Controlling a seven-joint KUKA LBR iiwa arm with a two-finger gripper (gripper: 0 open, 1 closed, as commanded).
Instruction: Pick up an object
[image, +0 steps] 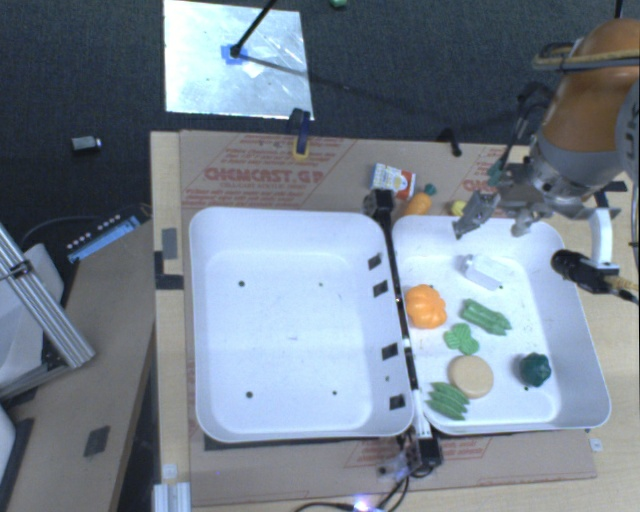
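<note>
White block (487, 272) lies flat beneath the open pincer (494, 216), untouched

A robotics lab: two shallow white plastic bins (290, 330) sit on a printed cardboard sheet (265, 172) over a pale wooden bench (100, 400), beside aluminium framing (35, 310) (dark carpet (80, 60) beyond), with loose black cables (380, 95).

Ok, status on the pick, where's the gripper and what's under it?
Gripper open, above right bin's far edge, holding nothing. White block lies nearest below it, untouched. Orange piece and green pieces sit farther forward; nothing blocks the descent.
</note>
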